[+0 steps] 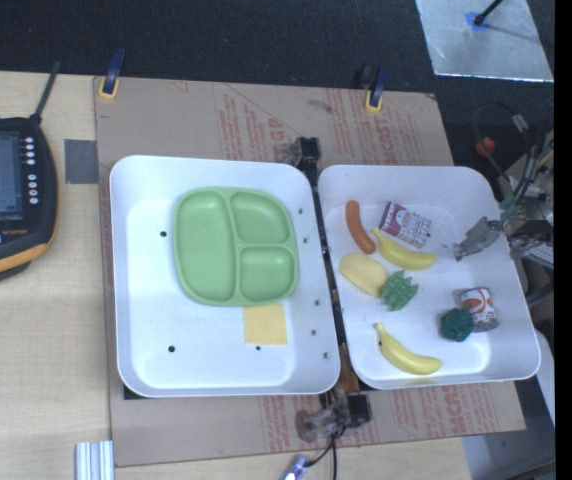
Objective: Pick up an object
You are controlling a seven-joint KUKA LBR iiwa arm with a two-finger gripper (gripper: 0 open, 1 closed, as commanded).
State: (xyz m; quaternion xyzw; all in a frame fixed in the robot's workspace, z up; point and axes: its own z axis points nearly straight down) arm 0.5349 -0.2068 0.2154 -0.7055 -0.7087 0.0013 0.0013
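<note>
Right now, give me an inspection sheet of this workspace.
Surface: cardboard sheet clamped to a wooden bench, bearing the left bin and right bin.
Job's things: right bin holds a hot dog, two bananas, a yellow piece, green leafy piece, broccoli, small can, red-white packet.
Clutter: left bin holds a green divided plate and yellow slice.
End effector: over the right bin's right side, holding nothing.
Cables: bundle beyond the right bin.
Surroundings: teach pendant at left.
</note>
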